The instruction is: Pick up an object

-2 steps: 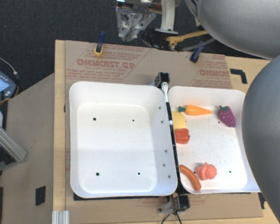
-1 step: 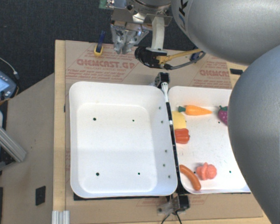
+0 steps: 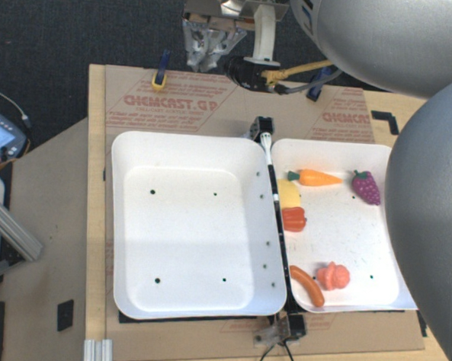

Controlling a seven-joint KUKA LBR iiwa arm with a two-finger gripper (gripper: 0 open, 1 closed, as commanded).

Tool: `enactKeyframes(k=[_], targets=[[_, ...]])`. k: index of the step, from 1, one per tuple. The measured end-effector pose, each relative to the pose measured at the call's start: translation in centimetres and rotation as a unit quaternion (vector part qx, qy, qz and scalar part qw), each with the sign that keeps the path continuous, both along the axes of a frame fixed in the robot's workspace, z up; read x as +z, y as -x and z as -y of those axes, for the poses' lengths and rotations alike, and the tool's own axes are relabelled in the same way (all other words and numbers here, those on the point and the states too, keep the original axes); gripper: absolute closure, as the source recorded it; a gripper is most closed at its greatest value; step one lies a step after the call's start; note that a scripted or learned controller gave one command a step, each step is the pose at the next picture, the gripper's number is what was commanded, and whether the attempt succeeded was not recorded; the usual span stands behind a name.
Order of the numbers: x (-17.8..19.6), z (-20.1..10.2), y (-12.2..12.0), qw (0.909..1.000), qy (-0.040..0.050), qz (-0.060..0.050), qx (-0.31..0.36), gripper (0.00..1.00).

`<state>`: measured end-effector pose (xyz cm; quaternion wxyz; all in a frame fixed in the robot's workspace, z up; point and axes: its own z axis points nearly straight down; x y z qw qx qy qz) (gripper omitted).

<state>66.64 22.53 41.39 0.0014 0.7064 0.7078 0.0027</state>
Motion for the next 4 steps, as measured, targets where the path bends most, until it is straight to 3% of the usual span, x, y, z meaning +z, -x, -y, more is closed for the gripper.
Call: enactKeyframes(k=[1,2,3,4], targets=[[-5.1,0.1,0.1,1.0,0.0021,-0.006,-0.001,1.0],[-5.2,0.0,0.0,1.0,0.0017,-0.004,-0.001,1.0],[-7.5,7.7,1.7,1.0,0.0027,-0.005,-0.005,1.0],[-1.8,-0.3,0.2,1.0,-0.0011,0.001,0.003,1.0]])
